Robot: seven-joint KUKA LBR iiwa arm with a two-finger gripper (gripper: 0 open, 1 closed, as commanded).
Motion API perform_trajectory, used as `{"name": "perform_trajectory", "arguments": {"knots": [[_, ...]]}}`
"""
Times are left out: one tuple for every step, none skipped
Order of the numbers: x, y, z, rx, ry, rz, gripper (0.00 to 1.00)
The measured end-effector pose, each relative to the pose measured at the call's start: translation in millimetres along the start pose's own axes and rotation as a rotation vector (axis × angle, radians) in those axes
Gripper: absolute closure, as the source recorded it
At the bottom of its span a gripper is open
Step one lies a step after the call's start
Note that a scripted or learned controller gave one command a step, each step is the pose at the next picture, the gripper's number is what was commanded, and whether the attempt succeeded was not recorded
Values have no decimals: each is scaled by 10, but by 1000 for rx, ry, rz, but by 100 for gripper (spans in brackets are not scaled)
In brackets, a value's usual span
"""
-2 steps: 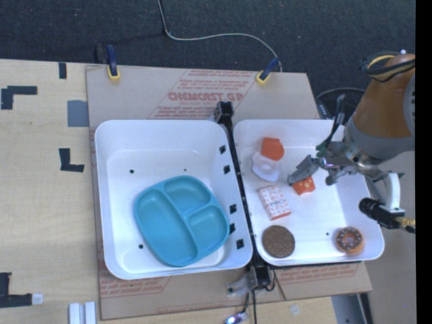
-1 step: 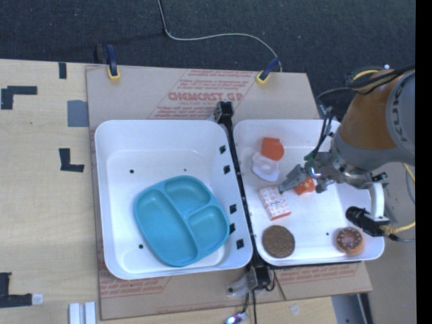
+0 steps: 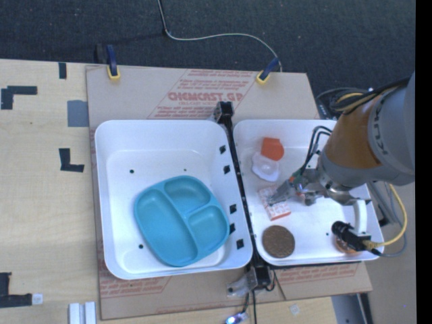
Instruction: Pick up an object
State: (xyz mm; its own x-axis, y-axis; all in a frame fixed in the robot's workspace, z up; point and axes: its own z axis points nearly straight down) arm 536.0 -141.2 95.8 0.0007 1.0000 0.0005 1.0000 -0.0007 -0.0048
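My gripper (image 3: 280, 196) is low in the right bin (image 3: 300, 128), reaching in from the right, its tips right over a small white and red packet (image 3: 276, 210). A clear bottle with an orange cap (image 3: 268, 158) lies just behind it, toward the bin's far side. Near the front wall of the same bin rests a brown round disc (image 3: 278, 241). A small orange thing (image 3: 348, 245) lies at the bin's front right corner. Nothing is seen held between the fingers.
The left bin (image 3: 115, 147) holds a blue divided plate (image 3: 181, 219). A black divider strip (image 3: 234, 174) runs between the bins. Both bins sit on a cardboard sheet (image 3: 196, 93) held by clamps at the far edge.
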Motion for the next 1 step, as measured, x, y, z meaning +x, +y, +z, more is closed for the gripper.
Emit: {"name": "perform_trajectory", "arguments": {"knots": [[0, 16, 78, -5, 1, -2, 0]]}}
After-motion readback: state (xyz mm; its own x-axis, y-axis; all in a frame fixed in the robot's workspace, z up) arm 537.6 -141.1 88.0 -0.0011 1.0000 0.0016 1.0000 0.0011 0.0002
